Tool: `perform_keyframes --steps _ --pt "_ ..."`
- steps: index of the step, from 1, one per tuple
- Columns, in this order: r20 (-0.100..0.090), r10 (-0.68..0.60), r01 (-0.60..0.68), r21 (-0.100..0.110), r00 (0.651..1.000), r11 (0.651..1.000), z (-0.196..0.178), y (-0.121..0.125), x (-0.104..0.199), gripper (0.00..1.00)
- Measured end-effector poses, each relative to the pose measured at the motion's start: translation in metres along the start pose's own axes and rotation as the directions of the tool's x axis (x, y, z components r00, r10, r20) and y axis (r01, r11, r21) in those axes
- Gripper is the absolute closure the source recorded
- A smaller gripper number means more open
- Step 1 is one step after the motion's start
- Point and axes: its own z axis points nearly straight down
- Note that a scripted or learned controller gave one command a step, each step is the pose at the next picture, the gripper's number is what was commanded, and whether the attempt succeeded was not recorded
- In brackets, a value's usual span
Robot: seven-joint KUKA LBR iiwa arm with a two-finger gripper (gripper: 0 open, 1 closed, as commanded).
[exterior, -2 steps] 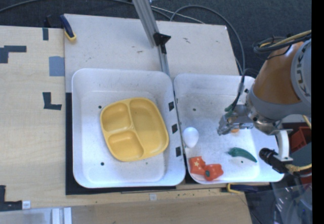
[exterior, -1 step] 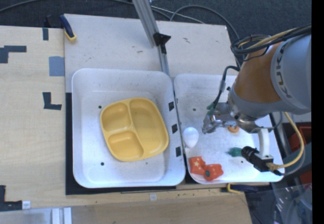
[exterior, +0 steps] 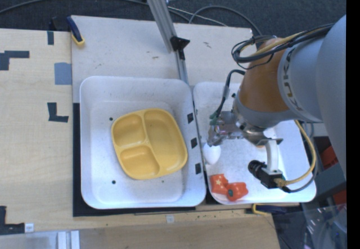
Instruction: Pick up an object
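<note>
My gripper (exterior: 215,140) reaches down into the left side of the right bin (exterior: 292,186), just beside the wall shared with the left bin. A small white rounded object (exterior: 212,154) lies directly under its tip, touching or nearly so. An orange-red object (exterior: 228,186) lies in the right bin's near left corner, apart from the gripper. The arm's bulk hides the fingers' stance.
A yellow divided tray (exterior: 149,143) lies in the left bin (exterior: 95,175). A slanted metal rail (exterior: 160,9) crosses above the bins at the back. A black part with yellow cable (exterior: 264,175) hangs from the wrist over the right bin.
</note>
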Motion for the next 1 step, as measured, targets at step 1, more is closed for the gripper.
perform_keyframes --steps 1 --pt "0.0 -0.001 0.001 -0.002 1.0 1.0 -0.016 0.009 0.0595 1.0"
